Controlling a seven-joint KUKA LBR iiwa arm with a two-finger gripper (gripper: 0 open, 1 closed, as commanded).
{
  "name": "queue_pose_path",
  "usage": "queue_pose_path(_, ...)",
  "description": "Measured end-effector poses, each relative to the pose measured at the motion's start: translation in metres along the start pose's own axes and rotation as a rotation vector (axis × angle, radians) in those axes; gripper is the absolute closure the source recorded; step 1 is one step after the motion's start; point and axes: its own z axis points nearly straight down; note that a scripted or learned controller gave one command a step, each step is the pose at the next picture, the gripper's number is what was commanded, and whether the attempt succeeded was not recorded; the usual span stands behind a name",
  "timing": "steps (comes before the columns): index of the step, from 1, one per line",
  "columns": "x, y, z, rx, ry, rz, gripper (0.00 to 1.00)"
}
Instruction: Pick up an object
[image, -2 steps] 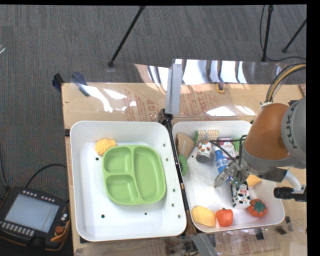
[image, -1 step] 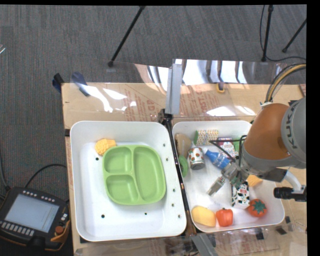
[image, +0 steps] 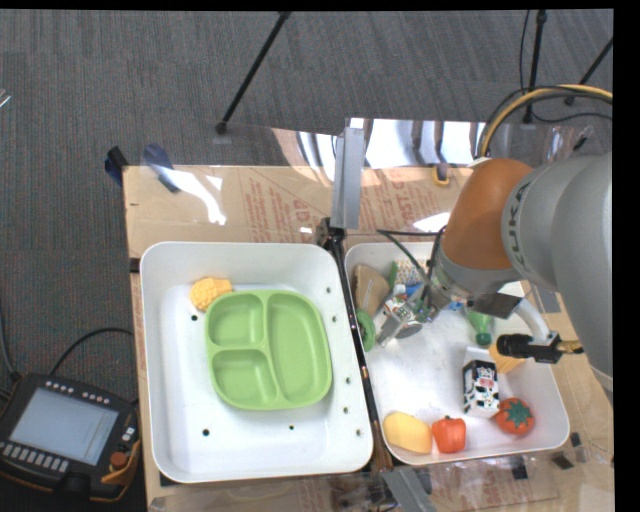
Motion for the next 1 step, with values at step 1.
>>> queue_pose_path(1, -0.0048, 0.0097, 0.0, 0.004, 0.002, -0.038, 0.0)
